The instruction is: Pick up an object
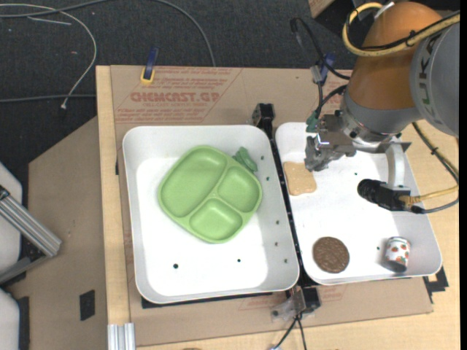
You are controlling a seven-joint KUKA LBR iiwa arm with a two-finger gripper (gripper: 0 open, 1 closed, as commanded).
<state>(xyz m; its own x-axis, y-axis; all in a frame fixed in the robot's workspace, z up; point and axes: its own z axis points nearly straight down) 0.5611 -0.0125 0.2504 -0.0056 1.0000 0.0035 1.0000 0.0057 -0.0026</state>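
My gripper (318, 157) hangs over the upper left part of the right bin (357, 217), just right of and above a tan bread-shaped piece (299, 179) that lies against the bin's left wall. A round brown cookie-like disc (331, 254) lies near the bin's front. At the front right corner sits a small white and orange object (396, 252). I see nothing held in the gripper.
The left bin (146, 195) holds a green divided plate (211, 193), with a small dark green item (246, 160) at the plate's upper right edge. The arm's orange band (398, 49) looms over the right bin's back edge.
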